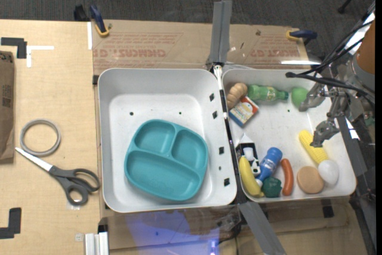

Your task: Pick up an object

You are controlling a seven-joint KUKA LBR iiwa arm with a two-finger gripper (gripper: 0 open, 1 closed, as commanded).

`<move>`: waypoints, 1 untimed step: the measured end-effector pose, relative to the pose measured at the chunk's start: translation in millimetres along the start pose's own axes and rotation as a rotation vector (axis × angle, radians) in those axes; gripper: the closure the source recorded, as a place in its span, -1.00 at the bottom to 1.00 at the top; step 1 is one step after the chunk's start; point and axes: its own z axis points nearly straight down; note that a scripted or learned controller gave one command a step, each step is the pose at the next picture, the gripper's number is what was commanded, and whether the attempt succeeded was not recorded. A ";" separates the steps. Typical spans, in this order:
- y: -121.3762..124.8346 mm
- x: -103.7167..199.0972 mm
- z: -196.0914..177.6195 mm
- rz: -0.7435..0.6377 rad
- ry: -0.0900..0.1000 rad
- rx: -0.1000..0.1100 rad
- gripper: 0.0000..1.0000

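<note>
Look at the right bin (277, 128). Your claw (315, 119) hangs over its right side. Its two fingers (323, 131) are spread wide apart, and nothing is held between them. Only the white bin floor shows in the gap.

One finger is close to the green ball (298, 96) on the far side. The other finger is just over the far end of the yellow corn (314, 148). You cannot tell if it touches the corn.

All the toys to pick from lie in this same bin. The green bottle (267, 93) lies along the far wall, just left of the green ball. A tan lumpy toy (237, 92) sits in the far left corner, with a red and white box (243, 111) just near of it.

Along the near wall you have a banana (248, 175), a small dark green toy (271, 187), a blue bottle (270, 160) and a red sausage (287, 176). Right of those are a tan round toy (309, 180) and a white egg (328, 171), side by side. The egg is just beside the near end of the corn.

The left bin (119, 77) holds a teal plate (167, 158) with three parts. Scissors (65, 176) and a ring of tape (40, 136) lie on the bench, left of the bins.
</note>
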 end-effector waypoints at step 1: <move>4.3 51.1 160.3 0.074 -0.001 0.001 -1.00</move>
